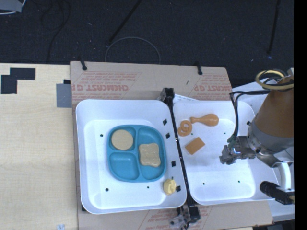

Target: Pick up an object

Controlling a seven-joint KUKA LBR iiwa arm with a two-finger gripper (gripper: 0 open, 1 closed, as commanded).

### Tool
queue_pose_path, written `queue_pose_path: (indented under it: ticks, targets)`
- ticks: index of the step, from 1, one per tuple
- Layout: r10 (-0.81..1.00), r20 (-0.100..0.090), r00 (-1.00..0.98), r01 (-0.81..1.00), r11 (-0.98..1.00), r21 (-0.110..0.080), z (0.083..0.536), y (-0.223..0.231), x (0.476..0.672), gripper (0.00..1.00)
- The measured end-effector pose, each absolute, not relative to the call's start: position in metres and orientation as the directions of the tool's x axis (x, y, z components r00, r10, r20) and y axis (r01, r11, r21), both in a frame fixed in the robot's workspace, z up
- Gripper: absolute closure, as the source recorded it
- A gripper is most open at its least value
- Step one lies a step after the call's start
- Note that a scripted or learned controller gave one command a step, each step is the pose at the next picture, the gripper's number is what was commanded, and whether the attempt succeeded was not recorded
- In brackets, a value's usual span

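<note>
Low over the right-hand shallow white bin (213, 195), the grey two-finger gripper (228, 156) hangs near that bin's three o'clock side, carried by the KUKA arm (276, 119) with its orange band. Nothing lies between the fingertips; whether they stand wide or narrow cannot be told from this slanted overhead view.

Nearest to the gripper, at roughly its ten o'clock, is a flat orange-brown square tile (194, 145), lying apart from it on the bin floor with its corners turned diamond-wise, so it offers no clear long axis. Farther out along much the same bearing lie a small orange ring-shaped piece (184, 127) and, just beside it toward the bin's twelve o'clock, an orange pear-shaped piece with a narrow neck (205, 120), its long axis running about nine to three.

Across the black divider (175, 150), the left-hand white bin (91, 176) holds a blue three-compartment plastic tray (129, 169) bearing a round tan disc (121, 139) and a tan toast-like slice (149, 155); a pale yellow lump (169, 186) sits at the tray's five o'clock corner.

By this reading, the square tile is the likeliest pick: a short move toward ten o'clock would bring the gripper over it.
</note>
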State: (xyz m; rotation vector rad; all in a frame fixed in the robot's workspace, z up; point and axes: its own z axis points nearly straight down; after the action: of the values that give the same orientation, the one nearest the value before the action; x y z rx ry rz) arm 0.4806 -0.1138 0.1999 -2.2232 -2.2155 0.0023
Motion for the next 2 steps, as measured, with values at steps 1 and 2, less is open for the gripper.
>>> queue_pose_path:
  ticks: [1, 2]
  targets:
    - [1.0, 0.002, -0.003, 1.0, 0.003, -0.002, 0.198, -0.079, 0.509, 1.0]
    - [1.0, 0.001, -0.004, 1.0, 0.004, -0.002, 0.213, -0.032, 0.532, 1.0]
